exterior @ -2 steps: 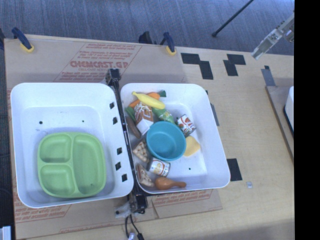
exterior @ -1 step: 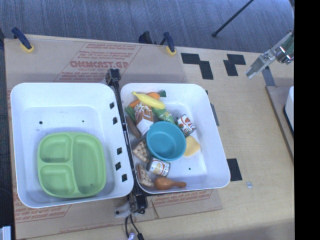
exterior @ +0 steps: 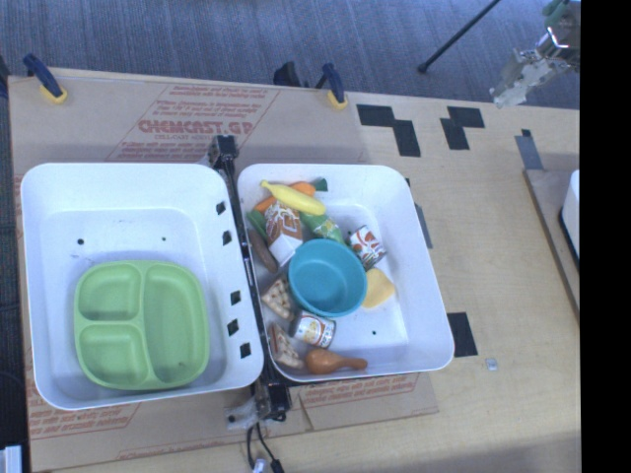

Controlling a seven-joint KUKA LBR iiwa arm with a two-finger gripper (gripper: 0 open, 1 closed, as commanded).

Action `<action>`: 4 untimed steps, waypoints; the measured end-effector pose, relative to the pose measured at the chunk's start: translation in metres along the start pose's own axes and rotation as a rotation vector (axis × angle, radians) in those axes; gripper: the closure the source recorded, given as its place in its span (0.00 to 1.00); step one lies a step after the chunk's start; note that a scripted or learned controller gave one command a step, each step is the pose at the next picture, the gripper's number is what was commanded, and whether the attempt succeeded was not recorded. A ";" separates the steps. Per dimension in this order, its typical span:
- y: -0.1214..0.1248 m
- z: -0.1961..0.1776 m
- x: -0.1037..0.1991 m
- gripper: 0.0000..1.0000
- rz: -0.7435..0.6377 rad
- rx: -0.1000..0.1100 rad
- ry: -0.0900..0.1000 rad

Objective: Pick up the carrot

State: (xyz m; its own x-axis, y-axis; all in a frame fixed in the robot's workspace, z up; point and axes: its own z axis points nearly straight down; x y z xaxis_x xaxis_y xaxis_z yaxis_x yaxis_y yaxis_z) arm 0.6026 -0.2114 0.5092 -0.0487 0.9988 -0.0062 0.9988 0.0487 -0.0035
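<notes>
Drumstick [exterior: 333, 363] was seen farthest from gripper [exterior: 517, 87], whose state couldn't be told. Carrot [exterior: 300, 188] was pinned under banana [exterior: 292, 198], so a mis-grab was judged likely.

A pale green plate [exterior: 143, 324] sits in a white bin [exterior: 59, 200]; a blue bowl [exterior: 326, 277], yellow banana [exterior: 293, 198] and orange carrot [exterior: 302, 188] fill the other white bin [exterior: 419, 294].

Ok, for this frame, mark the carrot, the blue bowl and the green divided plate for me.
carrot [exterior: 296, 189]: camera view, on its orange body showing behind the banana.
blue bowl [exterior: 326, 277]: camera view, on the inside of the bowl.
green divided plate [exterior: 170, 321]: camera view, on the floor of its large compartment.
</notes>
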 end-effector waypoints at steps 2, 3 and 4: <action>-0.125 0.013 0.014 1.00 -0.242 0.000 0.003; -0.125 -0.010 0.007 1.00 -0.515 -0.008 -0.001; -0.112 -0.035 0.006 1.00 -0.904 -0.009 -0.004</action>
State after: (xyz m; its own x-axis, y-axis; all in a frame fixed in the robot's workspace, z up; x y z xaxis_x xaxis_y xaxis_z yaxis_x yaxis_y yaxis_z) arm 0.4905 -0.2102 0.5448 -0.8153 0.5790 -0.0085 0.5791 0.8153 -0.0009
